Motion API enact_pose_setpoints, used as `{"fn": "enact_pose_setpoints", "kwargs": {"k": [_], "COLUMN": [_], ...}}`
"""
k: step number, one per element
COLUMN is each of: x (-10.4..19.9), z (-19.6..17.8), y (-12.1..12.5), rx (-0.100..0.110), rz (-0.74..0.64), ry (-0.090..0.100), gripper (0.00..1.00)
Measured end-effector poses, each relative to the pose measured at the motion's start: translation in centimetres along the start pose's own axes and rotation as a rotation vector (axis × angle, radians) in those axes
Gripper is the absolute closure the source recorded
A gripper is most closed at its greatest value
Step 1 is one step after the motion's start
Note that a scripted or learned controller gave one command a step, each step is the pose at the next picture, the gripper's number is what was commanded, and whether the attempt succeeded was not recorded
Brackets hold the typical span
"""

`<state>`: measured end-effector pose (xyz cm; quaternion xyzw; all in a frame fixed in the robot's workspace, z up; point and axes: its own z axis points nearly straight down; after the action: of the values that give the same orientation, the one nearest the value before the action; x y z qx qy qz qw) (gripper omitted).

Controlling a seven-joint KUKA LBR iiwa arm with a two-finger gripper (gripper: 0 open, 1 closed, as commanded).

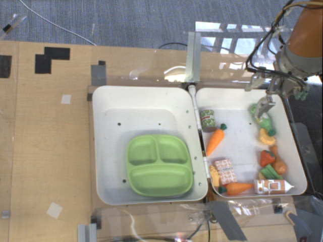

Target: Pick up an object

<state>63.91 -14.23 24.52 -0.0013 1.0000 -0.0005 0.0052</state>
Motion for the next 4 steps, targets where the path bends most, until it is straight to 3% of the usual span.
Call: {"fn": "enact_pose_setpoints", "kwargs": {"k": [1, 2, 3, 4], "x": [-0.4, 3.5, 3.0, 1.2], "z": [14.5, 15.5, 14.0, 1.8], "y": [4.3, 4.0, 4.1, 13.6], "rx": [0.001, 0.000, 0.001, -0.006], "rz": [-0.023, 0.118, 0.110, 0.162], "ry": [-0.006, -0.004, -0.022, -0.014], "gripper": [0.00, 0.00, 1.00, 1.00]}}
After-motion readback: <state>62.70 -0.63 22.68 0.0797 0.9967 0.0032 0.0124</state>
